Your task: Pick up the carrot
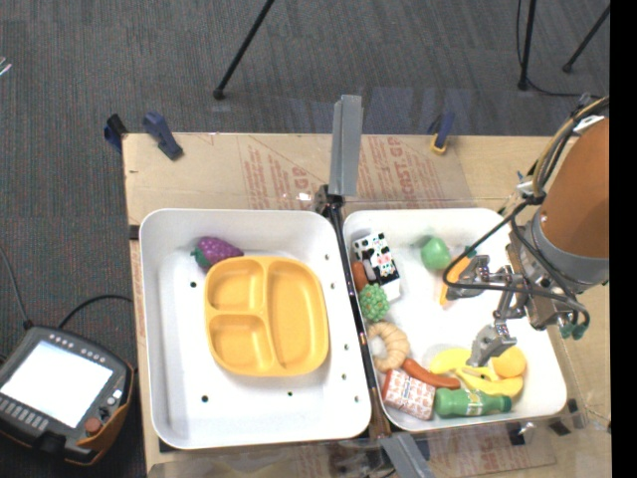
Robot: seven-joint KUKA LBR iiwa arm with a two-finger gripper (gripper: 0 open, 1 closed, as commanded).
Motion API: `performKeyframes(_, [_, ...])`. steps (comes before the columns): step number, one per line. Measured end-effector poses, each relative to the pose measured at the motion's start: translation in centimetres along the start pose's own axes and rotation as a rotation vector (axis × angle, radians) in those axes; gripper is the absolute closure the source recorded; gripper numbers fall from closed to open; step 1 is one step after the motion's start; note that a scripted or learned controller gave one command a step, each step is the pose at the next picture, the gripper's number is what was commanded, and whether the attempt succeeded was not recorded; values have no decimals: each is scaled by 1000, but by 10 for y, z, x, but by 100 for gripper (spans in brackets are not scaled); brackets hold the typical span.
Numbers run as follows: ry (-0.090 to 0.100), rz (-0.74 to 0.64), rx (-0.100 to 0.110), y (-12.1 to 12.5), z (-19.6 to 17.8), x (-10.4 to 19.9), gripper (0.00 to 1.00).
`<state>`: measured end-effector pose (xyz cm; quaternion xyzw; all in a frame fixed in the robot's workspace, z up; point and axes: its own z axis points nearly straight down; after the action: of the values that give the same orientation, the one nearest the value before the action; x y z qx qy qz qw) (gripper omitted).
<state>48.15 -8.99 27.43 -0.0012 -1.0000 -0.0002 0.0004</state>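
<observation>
The light is even and rather bright, coming from above. The two white bins (159, 267) are almost overexposed, and their walls lose detail. Shadows are soft and short; a faint one lies under the yellow tray (267, 315). The dark carpet (119, 48) looks dim and a little grainy. The picture is slightly soft overall, and small objects have unclear edges.

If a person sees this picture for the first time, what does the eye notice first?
First the yellow tray, large and divided, in the left bin, with purple grapes at its upper left corner. Next the grey arm entering from the right, its claw hanging over the right bin. Below it toy foods crowd that bin's near edge.
</observation>
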Motion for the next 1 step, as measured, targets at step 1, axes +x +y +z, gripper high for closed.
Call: performKeyframes(1, [1,-48,-1,-7,5,-76,0])
